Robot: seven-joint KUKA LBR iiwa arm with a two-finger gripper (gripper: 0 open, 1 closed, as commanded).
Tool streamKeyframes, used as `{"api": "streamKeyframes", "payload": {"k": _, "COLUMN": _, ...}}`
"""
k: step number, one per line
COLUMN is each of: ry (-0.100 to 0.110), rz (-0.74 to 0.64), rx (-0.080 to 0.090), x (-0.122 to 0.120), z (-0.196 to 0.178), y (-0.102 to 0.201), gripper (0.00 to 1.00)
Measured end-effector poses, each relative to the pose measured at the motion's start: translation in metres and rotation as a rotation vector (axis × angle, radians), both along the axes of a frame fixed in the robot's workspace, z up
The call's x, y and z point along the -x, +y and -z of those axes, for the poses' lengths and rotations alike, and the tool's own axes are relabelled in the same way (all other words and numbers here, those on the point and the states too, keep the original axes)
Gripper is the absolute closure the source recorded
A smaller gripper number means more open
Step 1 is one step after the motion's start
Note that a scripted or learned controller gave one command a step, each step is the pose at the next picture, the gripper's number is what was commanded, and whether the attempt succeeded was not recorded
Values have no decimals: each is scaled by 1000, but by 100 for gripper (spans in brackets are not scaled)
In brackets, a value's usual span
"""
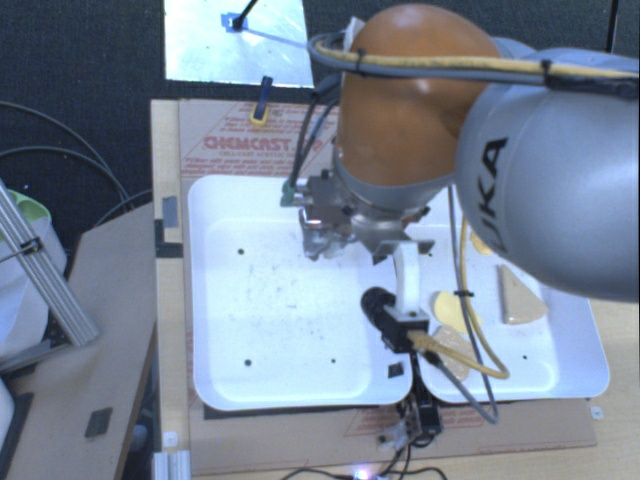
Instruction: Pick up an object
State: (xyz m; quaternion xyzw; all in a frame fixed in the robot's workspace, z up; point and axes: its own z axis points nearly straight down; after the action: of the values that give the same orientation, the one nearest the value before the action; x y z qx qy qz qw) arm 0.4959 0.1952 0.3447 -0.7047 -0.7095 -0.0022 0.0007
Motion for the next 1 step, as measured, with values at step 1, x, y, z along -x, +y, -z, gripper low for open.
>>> {"api": "streamKeyframes", "payload": {"k": 1, "ry": 2, "rz": 10, "rx": 5, "x": -23, "z": 51, "y": -61, "gripper": 100}}
